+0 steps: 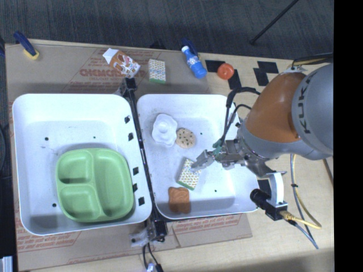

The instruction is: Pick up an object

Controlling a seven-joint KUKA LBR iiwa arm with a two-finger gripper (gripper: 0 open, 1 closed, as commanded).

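Cardboard-topped bench, 2 white bins; the gripper (199, 162) hovers in the right bin (218, 103), fingers slightly apart around nothing. Touching or just below-left of its tips lies a green patterned packet (189, 175): likely light, thin and flexible, best pinched across its short edges. Farther up-left sits a cookie (185, 137); below, a brown block (179, 199).

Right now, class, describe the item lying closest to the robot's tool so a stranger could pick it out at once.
Start at the right-hand white bin, the one without the green tray. Near its middle, just left of the tool, lies a small flat packet. It alone is rectangular with a green and white pattern; the cookie, the white cup and the brown block are plain.
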